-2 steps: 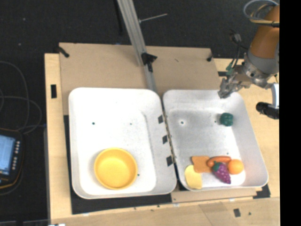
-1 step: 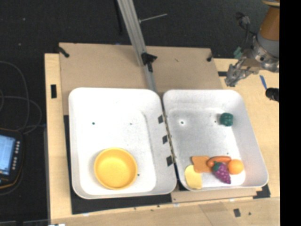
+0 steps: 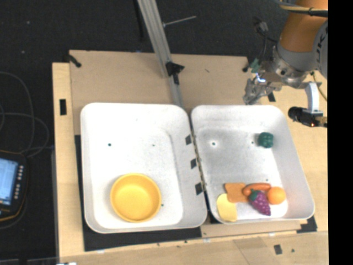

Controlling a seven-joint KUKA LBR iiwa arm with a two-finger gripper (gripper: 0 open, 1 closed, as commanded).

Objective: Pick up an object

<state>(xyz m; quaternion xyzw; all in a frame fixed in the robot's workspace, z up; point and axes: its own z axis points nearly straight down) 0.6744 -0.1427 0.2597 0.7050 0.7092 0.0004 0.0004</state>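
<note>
The right bin [image 3: 220, 164] holds a small dark green object [image 3: 266, 140] near its far right side. A cluster lies at its near edge: a pale yellow piece [image 3: 226, 207], an orange-brown flat piece [image 3: 236, 191], a carrot-like piece [image 3: 257, 187], purple grapes [image 3: 261, 203] and an orange ball [image 3: 276, 195]. My gripper [image 3: 254, 91] hangs above the far rim of the right bin, left of and beyond the green object. Nothing shows between its fingers.
The left bin [image 3: 110, 131] holds a yellow bowl [image 3: 135, 197] at its near side. A slanted metal pole [image 3: 157, 32] rises behind the two bins. A black device with a screen [image 3: 10, 184] sits off the bench at the left.
</note>
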